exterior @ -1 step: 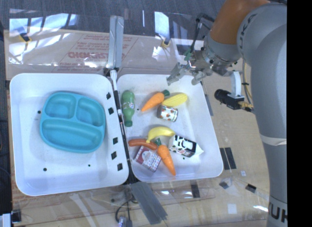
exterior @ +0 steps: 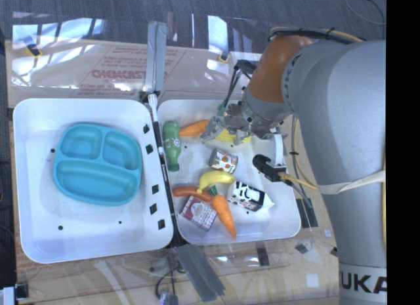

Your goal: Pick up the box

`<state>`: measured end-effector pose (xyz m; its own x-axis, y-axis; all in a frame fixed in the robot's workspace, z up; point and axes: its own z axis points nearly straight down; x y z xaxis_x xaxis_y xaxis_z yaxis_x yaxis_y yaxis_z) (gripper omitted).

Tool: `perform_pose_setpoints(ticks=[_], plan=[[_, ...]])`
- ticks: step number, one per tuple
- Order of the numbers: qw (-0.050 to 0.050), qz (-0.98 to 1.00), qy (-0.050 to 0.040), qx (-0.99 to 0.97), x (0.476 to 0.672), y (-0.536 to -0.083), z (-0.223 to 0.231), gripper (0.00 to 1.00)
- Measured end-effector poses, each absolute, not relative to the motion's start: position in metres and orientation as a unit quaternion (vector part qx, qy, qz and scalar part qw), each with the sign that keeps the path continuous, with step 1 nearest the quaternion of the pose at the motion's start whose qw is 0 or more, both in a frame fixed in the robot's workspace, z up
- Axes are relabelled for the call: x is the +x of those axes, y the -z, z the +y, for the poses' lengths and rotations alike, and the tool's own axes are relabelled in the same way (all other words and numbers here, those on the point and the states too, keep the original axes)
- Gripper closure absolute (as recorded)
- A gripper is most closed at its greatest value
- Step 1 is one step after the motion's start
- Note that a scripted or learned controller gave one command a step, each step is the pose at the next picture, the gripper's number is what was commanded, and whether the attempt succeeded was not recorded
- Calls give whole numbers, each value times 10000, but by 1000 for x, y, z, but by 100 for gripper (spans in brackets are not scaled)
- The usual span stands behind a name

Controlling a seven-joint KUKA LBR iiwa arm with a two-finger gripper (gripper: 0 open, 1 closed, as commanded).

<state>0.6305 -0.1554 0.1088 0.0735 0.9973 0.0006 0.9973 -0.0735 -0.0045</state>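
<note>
Bins sit side by side on the worktop (exterior: 79, 77). In the left bin (exterior: 33, 231) we see a blue divided plate (exterior: 98, 163). In the right bin (exterior: 282, 218) we find a green bottle (exterior: 172, 145), then the box (exterior: 198, 212) at the near edge, touching a carrot (exterior: 224, 214). A banana (exterior: 216, 179), a small can (exterior: 224, 161) and a black-and-white carton (exterior: 248, 195) lie further right. At the far side the claw (exterior: 226, 128) hangs over a yellow item (exterior: 228, 137), well apart from the box; we cannot tell how it is set.
</note>
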Motion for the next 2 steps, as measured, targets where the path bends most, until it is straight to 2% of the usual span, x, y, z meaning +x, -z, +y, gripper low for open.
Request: perform_pose_setpoints(ticks=[1, 2], plan=[[24, -6821, -13, -7312, 631, -119, -155, 100], [-8, -7775, -3, -6289, 613, -191, -204, 100]])
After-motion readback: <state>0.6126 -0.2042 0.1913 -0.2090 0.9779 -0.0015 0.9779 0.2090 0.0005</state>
